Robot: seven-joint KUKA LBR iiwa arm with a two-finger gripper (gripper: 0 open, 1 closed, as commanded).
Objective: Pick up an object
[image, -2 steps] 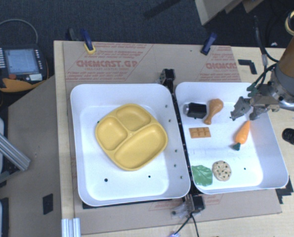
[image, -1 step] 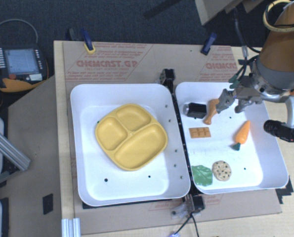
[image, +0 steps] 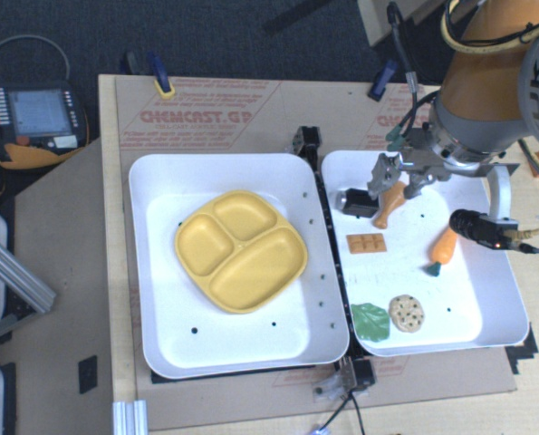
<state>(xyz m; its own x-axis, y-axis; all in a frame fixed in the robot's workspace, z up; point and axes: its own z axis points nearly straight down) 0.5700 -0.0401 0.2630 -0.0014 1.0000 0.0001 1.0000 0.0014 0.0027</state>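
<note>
My gripper [image: 399,181] hangs over the back left part of the right bin [image: 495,329]. Its fingers stand apart, one on each side of the upper end of a brown-orange sausage-shaped piece [image: 389,207]. That piece slants down towards the bin floor, and its lower end is beside a small black object [image: 358,204]. I see a gap between each finger and the piece. Further forward lie an orange cracker [image: 366,243], a carrot [image: 443,246], a chocolate-chip cookie [image: 406,313] and a green leaf [image: 370,321].
The left bin [image: 160,333] holds a yellow divided plate [image: 242,249]. A black divider strip [image: 328,243] runs between the bins. The arm's grey body and a black cable fitting [image: 482,227] overhang the right bin's back right.
</note>
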